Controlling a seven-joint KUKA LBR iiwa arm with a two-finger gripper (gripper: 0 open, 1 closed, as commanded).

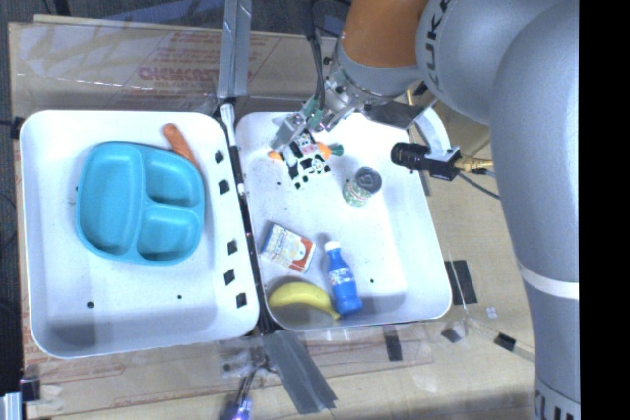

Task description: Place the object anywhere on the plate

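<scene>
The gripper (295, 141) is hanging over the right bin's (418, 295) upper left; I cannot tell its state. The carrot (179, 142) is lying in the left bin (49, 310), touching the blue plate's (138, 202) upper edge, well apart.

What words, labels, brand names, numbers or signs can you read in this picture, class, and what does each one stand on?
"KUKA": on the grey arm, running down its casing beside the orange band.
Faint red print on the clear sheet behind the bins: too blurred to read.
Print on the small carton: too small to read.
Label on the blue bottle: too small to read.
</scene>
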